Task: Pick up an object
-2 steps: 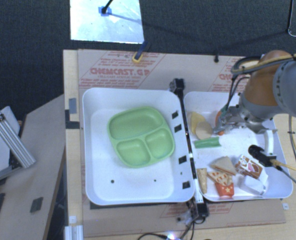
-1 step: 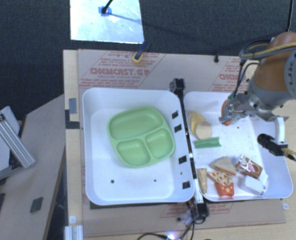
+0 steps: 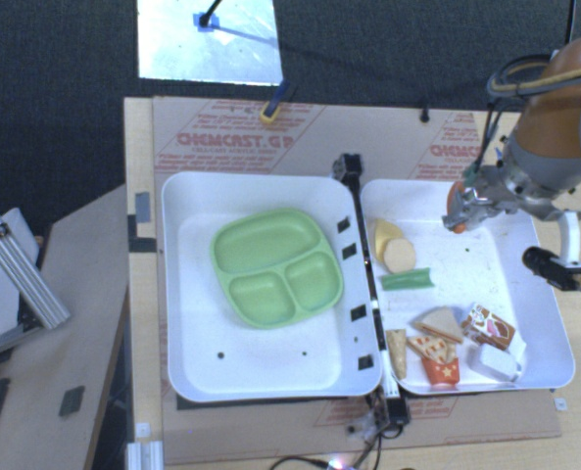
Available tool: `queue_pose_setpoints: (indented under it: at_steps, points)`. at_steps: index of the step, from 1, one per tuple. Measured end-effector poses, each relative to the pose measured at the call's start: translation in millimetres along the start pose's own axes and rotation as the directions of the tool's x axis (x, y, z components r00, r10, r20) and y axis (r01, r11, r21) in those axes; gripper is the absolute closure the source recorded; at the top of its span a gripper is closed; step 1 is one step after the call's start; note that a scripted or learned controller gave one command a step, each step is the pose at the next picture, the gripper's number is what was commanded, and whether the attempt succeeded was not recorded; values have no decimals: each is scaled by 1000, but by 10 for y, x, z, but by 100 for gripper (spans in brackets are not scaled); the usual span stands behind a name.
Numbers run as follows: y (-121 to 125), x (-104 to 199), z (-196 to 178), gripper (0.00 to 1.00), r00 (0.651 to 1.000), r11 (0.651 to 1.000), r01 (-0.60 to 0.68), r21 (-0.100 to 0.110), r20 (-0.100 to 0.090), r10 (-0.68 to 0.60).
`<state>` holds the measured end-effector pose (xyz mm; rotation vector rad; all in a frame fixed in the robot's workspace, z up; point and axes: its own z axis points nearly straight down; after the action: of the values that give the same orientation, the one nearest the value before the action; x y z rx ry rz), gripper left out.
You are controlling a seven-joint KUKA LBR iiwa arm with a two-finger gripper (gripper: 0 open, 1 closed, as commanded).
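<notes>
My gripper (image 3: 457,213) hangs over the back of the right bin (image 3: 550,321), near its far wall. A small orange-red object (image 3: 454,198) shows between its fingers, and the gripper is shut on it. Loose toy food lies in this bin: a yellow wedge (image 3: 383,233) with a pale round piece (image 3: 400,255), a green strip (image 3: 406,280), a toast slice (image 3: 440,323), a red fries box (image 3: 443,366), a tan stick (image 3: 396,351), a patterned brown box (image 3: 491,327) and a white block (image 3: 495,362).
The left bin (image 3: 197,360) holds a green divided plate (image 3: 275,267). A black divider with clips (image 3: 362,262) runs between the bins. A silver sheet (image 3: 210,27) lies beyond the bench. An aluminium frame (image 3: 16,272) stands at the left.
</notes>
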<state>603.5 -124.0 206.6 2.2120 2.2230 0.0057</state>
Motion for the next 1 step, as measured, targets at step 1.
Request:
queue_pose_setpoints:
  at_steps: [1]
  points:
    - [13, -1, -192, 100, 1000, 1000, 0, 3, -1, 0]
